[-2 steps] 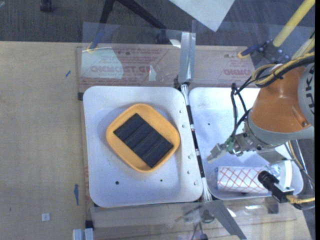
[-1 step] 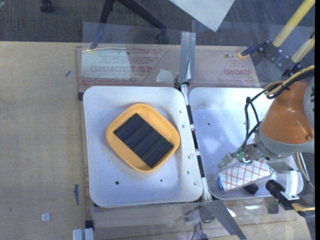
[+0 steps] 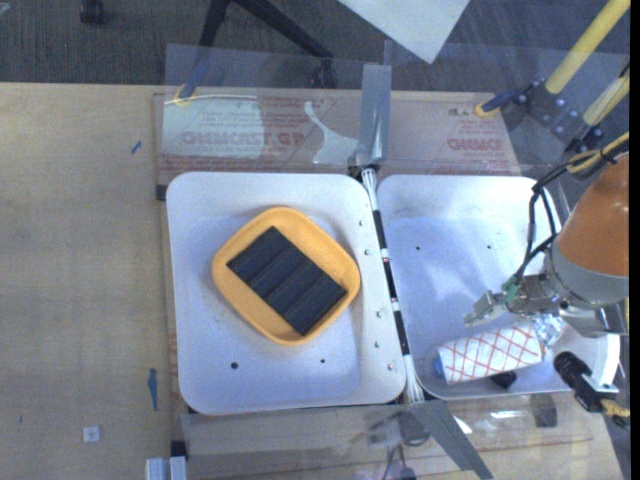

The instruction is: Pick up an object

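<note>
Two shallow white plastic bins sit side by side on a pale wooden bench [image 3: 70,268], meeting along a seam just right of the frame's middle. In the left bin [image 3: 200,368], slightly above its centre, lies a rounded-square yellow-orange dish [image 3: 240,298] turned at an angle, with a dark ribbed rectangular pad [image 3: 287,280] resting inside it.

In the right bin [image 3: 450,238], near the lower edge of the frame, a white cylinder with a red criss-cross pattern [image 3: 490,355] lies on its side, its long axis running from lower left to upper right. A small dark object [image 3: 503,378] sits just beside its lower right end.

The grey arm with its orange band [image 3: 600,233] enters from the frame's right edge and reaches down over the right bin. Its two-finger gripper [image 3: 497,305] hangs just above the cylinder's upper right part. The metal tips point towards the left, but whether they are apart or together cannot be told from this angle, and nothing is seen between them.

Behind the bins, clear plastic sheeting [image 3: 300,118] stands along the upper edge of the bench.
</note>
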`<state>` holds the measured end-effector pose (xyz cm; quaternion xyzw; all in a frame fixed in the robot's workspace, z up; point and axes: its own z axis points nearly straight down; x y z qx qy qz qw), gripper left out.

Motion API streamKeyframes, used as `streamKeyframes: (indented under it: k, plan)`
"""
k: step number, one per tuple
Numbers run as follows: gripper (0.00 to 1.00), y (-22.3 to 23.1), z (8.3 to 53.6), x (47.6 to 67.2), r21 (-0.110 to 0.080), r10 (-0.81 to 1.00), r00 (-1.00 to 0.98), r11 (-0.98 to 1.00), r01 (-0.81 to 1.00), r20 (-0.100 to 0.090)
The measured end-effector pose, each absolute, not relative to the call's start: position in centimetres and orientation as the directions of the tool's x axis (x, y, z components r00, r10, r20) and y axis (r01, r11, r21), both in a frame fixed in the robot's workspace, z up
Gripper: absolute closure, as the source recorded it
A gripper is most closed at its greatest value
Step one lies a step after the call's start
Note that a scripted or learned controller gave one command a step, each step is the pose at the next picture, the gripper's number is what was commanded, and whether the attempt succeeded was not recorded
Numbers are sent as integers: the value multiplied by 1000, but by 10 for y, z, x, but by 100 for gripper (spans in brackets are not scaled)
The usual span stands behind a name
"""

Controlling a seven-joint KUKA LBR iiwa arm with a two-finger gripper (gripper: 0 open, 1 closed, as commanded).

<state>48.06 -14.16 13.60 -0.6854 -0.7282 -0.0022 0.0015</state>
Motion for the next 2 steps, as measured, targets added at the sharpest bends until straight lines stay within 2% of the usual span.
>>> streamKeyframes:
  k: [1, 2]
  plan:
    - [0, -100, 148, 503, 1, 1000, 13, -13, 1000, -1]
    - [0, -94, 131, 479, -3, 1000, -4, 4, 1000, 1]
